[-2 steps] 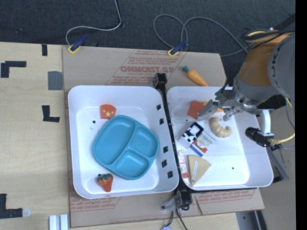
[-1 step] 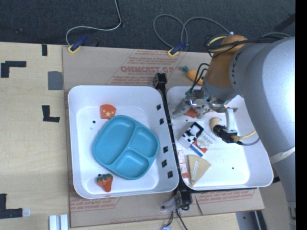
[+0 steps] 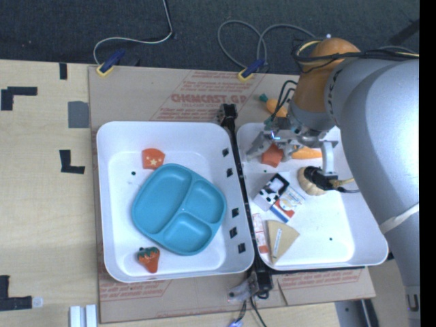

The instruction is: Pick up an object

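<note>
- Orange block [image 3: 272, 157]: small, looks rigid and light; a pinch across its flat sides should hold.
- It sits in the far-left part of the right bin [image 3: 340, 240], directly at the end effector [image 3: 278, 142], apparently touching its tip.
- End effector state: cannot tell, grip unconfirmed.
- Nearby: black-and-white piece [image 3: 274, 188], tan wedge [image 3: 281, 238].
- Left bin [image 3: 119, 138] holds a blue tray [image 3: 178, 208].

Even, fairly bright light falls from above on my desk [image 3: 41, 182], leaving only soft shadows inside the white bins [image 3: 109, 148]. My arm [image 3: 381, 135] looms large and slightly blurred; small objects look grainy.
</note>
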`<state>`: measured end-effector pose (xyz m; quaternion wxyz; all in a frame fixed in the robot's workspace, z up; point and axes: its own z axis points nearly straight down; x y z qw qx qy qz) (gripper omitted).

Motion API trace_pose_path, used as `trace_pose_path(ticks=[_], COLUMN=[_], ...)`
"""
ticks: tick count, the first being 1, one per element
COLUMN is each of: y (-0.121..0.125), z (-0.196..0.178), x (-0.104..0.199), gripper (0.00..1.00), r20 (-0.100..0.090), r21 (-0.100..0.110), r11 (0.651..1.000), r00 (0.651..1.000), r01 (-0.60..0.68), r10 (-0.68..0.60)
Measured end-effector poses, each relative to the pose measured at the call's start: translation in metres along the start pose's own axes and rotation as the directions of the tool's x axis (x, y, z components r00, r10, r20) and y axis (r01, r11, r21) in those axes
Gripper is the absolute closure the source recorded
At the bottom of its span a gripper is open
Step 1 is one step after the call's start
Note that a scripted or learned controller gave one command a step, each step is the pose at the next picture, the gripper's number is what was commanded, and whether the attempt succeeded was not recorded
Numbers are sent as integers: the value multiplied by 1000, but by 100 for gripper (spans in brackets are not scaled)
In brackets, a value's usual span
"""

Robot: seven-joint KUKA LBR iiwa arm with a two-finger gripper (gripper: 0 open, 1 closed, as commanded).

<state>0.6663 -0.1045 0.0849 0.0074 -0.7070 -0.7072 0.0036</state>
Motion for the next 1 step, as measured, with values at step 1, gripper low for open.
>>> trace_pose_path(ticks=[1], y=[-1], z=[-9], x=[-3], gripper=[100], r20=[6], r21=[0], r11=[1000], r00=[1000], r01=[0], r10=[0])
